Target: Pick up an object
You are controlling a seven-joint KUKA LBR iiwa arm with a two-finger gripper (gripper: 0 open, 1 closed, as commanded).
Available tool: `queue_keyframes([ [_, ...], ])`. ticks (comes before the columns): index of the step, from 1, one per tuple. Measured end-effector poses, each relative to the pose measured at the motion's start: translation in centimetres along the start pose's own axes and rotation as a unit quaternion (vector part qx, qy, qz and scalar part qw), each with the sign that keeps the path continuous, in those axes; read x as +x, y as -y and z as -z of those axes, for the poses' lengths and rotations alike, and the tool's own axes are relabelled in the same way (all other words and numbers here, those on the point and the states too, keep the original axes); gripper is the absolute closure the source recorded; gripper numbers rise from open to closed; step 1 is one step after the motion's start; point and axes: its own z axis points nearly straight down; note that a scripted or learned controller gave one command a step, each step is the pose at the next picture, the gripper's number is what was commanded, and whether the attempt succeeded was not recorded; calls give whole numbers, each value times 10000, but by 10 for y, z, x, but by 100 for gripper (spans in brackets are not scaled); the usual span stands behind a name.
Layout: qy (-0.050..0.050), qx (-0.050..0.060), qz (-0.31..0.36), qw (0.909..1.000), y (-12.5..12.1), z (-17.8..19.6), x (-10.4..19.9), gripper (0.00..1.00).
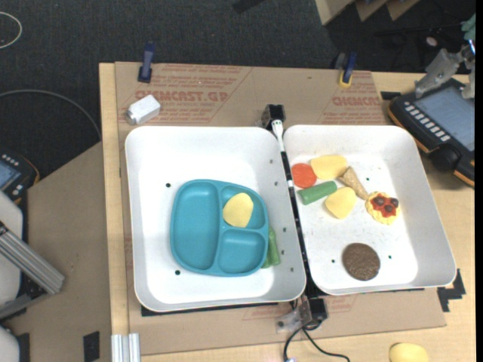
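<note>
Pick not started, as far as you can judge: round brown cookie [361, 261] sits lower right; tool state can't tell.

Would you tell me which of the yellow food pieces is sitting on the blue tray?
The rounded yellow piece in the divided blue tray, left bin. The other two yellow pieces lie loose in the right bin.

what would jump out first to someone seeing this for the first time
The teal divided plate in the left bin draws the eye first, with a yellow piece in its upper right compartment. Next comes the cluster of toy food in the right bin: a red-orange round, a green piece, yellow pieces, and a brown disc lying apart toward the near edge.
</note>
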Motion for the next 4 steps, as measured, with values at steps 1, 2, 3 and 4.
queue_keyframes([
  [1,3,59,-19,10000,0,1,-3,100],
  [2,-8,3,7,10000,-5,120,52,100],
  [3,-36,148,-35,9999,106,35,70,100],
  [4,-8,66,-26,10000,100,50,69,100],
])
